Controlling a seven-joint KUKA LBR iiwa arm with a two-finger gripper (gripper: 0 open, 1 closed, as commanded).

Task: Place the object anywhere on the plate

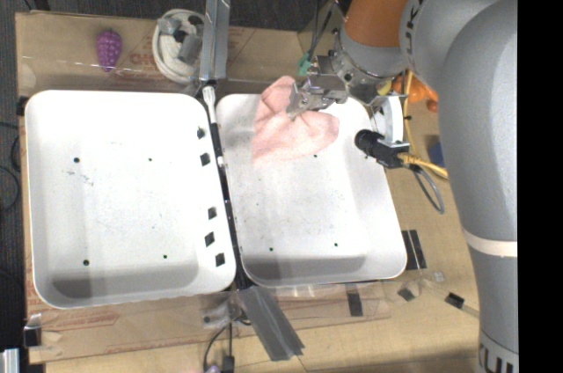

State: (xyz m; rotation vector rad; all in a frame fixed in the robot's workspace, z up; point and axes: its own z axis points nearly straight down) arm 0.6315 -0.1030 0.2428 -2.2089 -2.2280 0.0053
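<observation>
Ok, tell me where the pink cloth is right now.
In the camera view, the pink cloth lies in the right bin, at its far edge, directly under the gripper.

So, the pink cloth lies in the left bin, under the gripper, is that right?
Not quite: the camera view shows the pink cloth in the right bin, not the left one. The gripper is indeed over it.

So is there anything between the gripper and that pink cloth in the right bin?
Nothing visible. The gripper is right at the upper edge of the pink cloth, which lies in the far part of the right bin. No other item lies between them.
</observation>
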